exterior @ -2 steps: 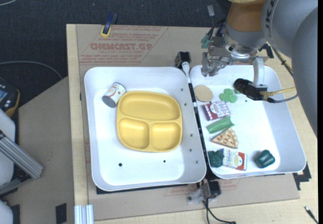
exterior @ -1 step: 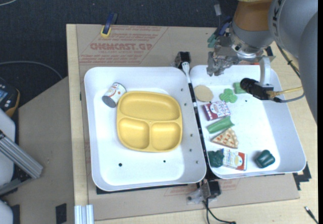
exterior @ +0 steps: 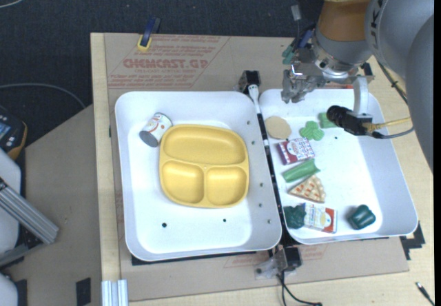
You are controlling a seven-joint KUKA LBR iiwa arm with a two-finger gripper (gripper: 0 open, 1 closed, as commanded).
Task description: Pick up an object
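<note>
Left bin (exterior: 131,180): a yellow divided tray (exterior: 204,164) sits near its middle, three compartments facing up. Just off the tray's upper-left corner lies a small can (exterior: 155,129) on its side, white label, grey end toward the bin's left wall.

Right bin (exterior: 393,180): toy foods scattered. Near the dividing wall, a tan round cookie (exterior: 278,127); below it a dark red packet (exterior: 295,151), then a green pepper-like piece (exterior: 300,171), then a pizza slice (exterior: 307,189). At the lower edge, a white carton with red print (exterior: 319,217) with a dark green piece at its left end. Right of that, a small dark green block (exterior: 362,216). A green leafy piece (exterior: 312,131) lies right of the cookie.

Arm enters from upper right. Gripper (exterior: 295,94) hangs over the right bin's upper-left corner, above the cookie, nothing between its fingers; how far they stand apart I cannot tell.
</note>
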